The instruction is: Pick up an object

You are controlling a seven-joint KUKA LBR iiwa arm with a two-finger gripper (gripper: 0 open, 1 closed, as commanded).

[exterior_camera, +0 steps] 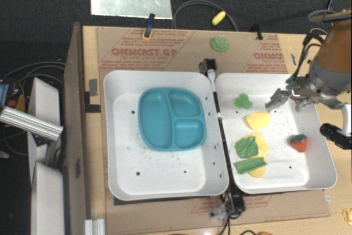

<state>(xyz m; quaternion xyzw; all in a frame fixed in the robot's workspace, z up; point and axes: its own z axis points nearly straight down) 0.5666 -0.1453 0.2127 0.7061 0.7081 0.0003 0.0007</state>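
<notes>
Claw (pixel 278 99) above right bin (pixel 324 173), poised over bare floor near its back wall, fingers spread, gripping nothing. Just below: yellow piece (pixel 258 120), green leaf (pixel 247 146), strawberry (pixel 298 142). Blue tray (pixel 171 119) in left bin (pixel 118 173).

A glossy blue plastic tray (pixel 171 119) is seen in a smooth white bin (pixel 124 173) on a cardboard-covered table (pixel 165 47).
</notes>
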